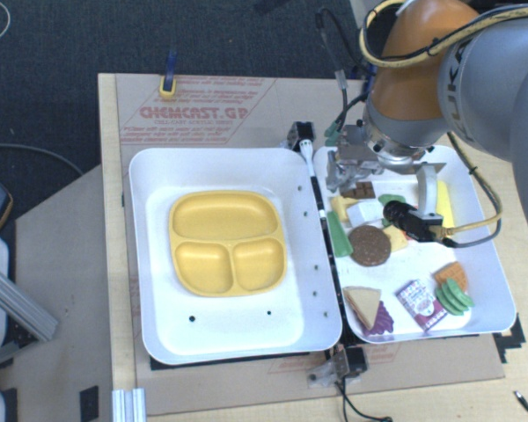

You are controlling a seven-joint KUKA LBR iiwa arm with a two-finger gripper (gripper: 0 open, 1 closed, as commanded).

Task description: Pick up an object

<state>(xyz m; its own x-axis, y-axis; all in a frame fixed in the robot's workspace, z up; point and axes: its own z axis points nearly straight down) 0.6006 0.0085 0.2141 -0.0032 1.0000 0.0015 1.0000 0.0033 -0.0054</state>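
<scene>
My gripper (348, 176) hangs low over the far left part of the right bin (491, 275), under the orange wrist band. Just below it lie a small brown piece (363, 189), a yellow piece (341, 207) and a white block (363, 212). A round brown patty (370, 245) rests nearer the front, with a green strip (338, 234) along the bin's left wall. Whether anything is held is hidden by the wrist.
The left bin (150, 236) holds a yellow divided plate (227, 241). In the right bin there are also a yellow stick (444, 202), a sandwich wedge (362, 304), a purple packet (418, 300), an orange carrot (451, 276) and a green pod (455, 299).
</scene>
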